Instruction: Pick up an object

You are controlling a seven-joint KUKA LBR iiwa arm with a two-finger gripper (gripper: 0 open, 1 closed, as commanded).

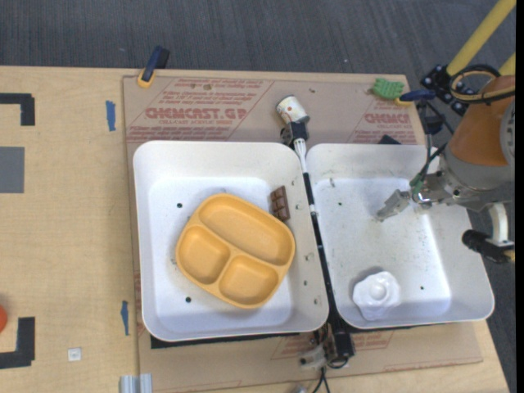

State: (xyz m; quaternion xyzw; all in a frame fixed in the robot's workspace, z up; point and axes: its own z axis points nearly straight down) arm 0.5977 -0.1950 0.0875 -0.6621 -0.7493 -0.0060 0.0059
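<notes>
The white object [376, 293] lies in the right bin [467, 297], toward its near edge, below the pincer [391, 207], whose opening I cannot tell.

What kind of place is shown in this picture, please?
Probably a robot test bench in a lab. Two white bins, the left bin and the right bin, sit on taped cardboard, an orange divided tray lies in one, and a pincer reaches in.

White lump [376, 293] low in right bin [426, 244]
</notes>
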